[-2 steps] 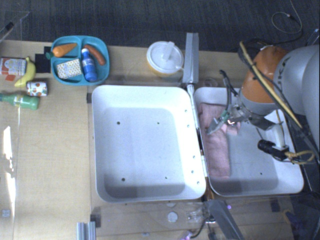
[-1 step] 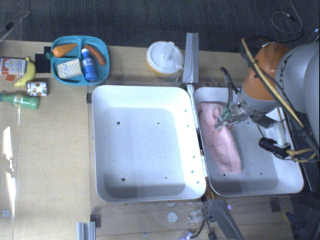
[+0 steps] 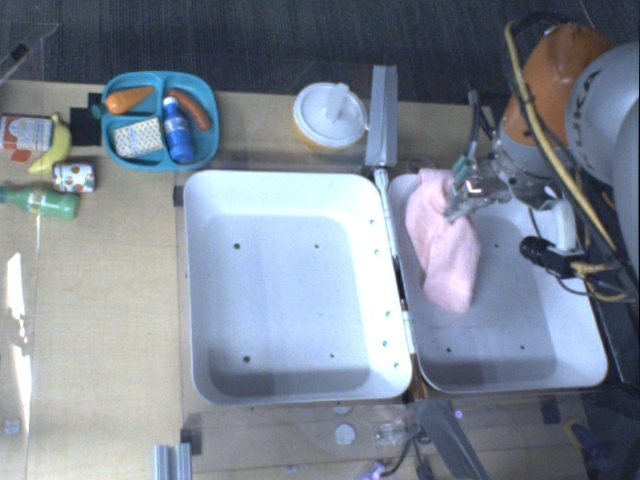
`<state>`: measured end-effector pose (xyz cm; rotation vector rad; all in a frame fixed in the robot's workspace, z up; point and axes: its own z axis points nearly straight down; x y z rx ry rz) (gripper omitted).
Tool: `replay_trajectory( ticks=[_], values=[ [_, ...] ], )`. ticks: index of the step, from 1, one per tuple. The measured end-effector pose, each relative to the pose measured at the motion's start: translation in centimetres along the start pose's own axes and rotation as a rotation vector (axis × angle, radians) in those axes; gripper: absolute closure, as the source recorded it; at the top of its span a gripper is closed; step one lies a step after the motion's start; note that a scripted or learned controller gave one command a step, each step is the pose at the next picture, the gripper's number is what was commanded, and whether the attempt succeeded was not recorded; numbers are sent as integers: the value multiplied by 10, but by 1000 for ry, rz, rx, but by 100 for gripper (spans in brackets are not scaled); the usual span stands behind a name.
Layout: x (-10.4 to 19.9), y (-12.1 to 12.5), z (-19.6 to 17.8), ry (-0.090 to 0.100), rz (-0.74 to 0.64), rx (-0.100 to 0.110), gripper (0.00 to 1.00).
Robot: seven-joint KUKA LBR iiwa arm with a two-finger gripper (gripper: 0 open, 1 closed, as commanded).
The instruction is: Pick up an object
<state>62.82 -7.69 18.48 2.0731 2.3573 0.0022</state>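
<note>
So gripper (image 3: 462,200) sits clamped on the pink cloth's (image 3: 445,253) upper edge, near the divider side of the right bin (image 3: 560,368); cloth hangs limp below it toward bin floor, likely mid-lift; left bin (image 3: 290,298) sits beyond the divider

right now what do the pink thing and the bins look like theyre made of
The pink thing looks like soft cloth, matte and fuzzy: it lies folded and limp. The bins, left and right, look like rigid white plastic or coated metal, smooth with a slight sheen and rounded corners.
</note>
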Motion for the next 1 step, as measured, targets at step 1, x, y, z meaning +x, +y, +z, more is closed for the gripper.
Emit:
replay_trajectory(
  ticks=[1],
  values=[
    [50, 7, -3, 1, 10, 1, 100]
  ],
)
